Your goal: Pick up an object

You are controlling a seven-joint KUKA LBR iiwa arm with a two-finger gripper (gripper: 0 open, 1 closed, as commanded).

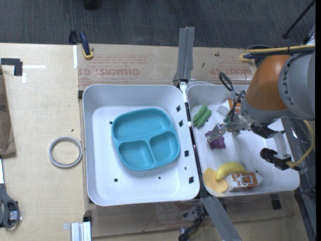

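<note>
The end effector is hanging low in the right white bin, directly above the small purple grape-like toy; whether it is gripping cannot be told. A green ridged toy is lying nearby; a yellow banana is resting further forward.

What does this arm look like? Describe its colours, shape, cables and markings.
The arm is thick, rounded and grey, with a glossy orange band above the wrist and dark lettering on the grey shell. Black cables loop beside the wrist, and a yellow cable runs along its top. The gripper is small, metallic grey.
</note>
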